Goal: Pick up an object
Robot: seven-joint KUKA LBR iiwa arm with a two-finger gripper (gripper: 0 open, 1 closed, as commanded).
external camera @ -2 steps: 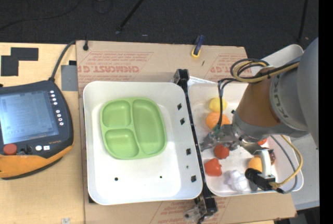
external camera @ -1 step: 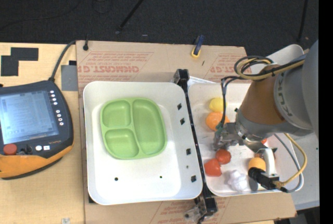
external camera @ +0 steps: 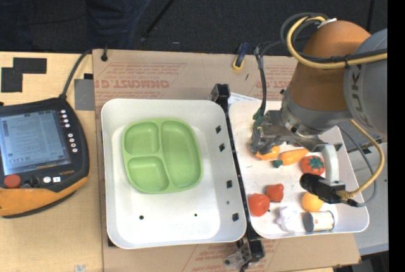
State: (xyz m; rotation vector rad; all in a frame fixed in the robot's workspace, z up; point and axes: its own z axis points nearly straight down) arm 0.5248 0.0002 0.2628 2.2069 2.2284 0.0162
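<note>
Gripper (external camera: 261, 145) lowered at the left edge of the right bin (external camera: 361, 217), finger state impossible to tell, beside an orange carrot (external camera: 288, 155); a good pick likely centres on that carrot, clear of the bin wall and nearby tomato (external camera: 312, 165).
</note>
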